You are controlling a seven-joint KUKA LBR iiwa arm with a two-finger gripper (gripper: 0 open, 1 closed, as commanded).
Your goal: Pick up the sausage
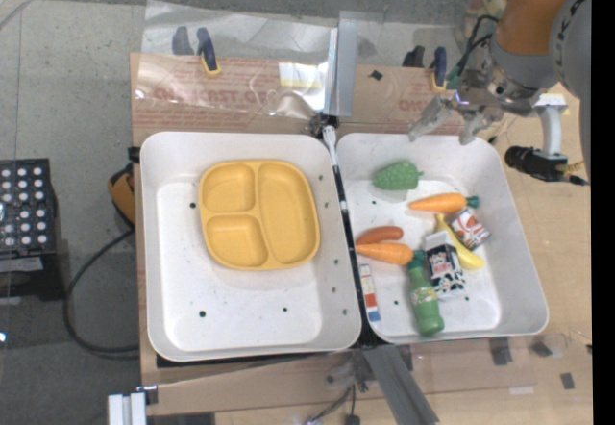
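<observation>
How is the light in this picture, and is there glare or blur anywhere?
Camera view: even, soft light; the crinkled clear plastic sheet behind the bins throws bright glare; the yellow three-part plate and small reddish-brown sausage are sharp; the two-finger gripper looks slightly soft.

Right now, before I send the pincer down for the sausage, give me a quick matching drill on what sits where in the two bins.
Things:
1. sausage
2. yellow tray
3. green bottle
4. pincer

Places:
A. in the left bin
B. above the right bin's far edge
C. just above the lower carrot
D. near the right bin's front edge

Pairs: 1-C, 2-A, 3-D, 4-B
</observation>
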